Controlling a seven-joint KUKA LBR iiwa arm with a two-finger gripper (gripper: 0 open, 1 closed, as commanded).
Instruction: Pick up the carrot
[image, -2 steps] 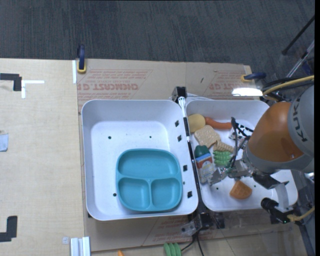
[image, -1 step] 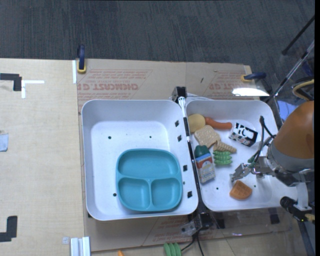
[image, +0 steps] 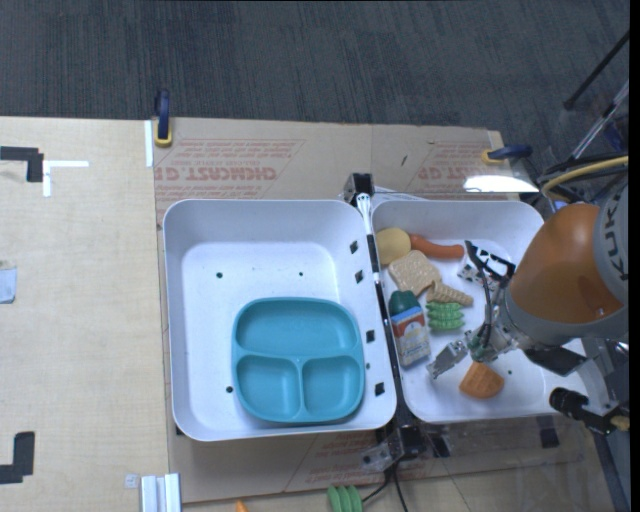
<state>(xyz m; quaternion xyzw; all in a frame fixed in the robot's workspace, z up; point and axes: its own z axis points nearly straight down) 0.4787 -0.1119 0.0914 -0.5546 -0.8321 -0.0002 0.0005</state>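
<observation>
I see the carrot (image: 437, 246) at the upper edge of the right bin (image: 520, 398), just beside 1 yellow potato (image: 393, 242); my gripper (image: 470, 350) hangs lower right, grip state unclear.

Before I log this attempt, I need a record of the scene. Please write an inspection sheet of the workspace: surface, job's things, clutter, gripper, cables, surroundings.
Surface: two white bins; left bin bears a teal divided plate.
Job's things: carrot lies near the far wall of the right bin, apart from the gripper.
Clutter: yellow piece, crackers, green pod, small bottle, orange wedge.
Gripper: gripper low in the right bin, beside the wedge.
Cables: black cable at the near edge.
Surroundings: cardboard sheet, blue clamp.
</observation>
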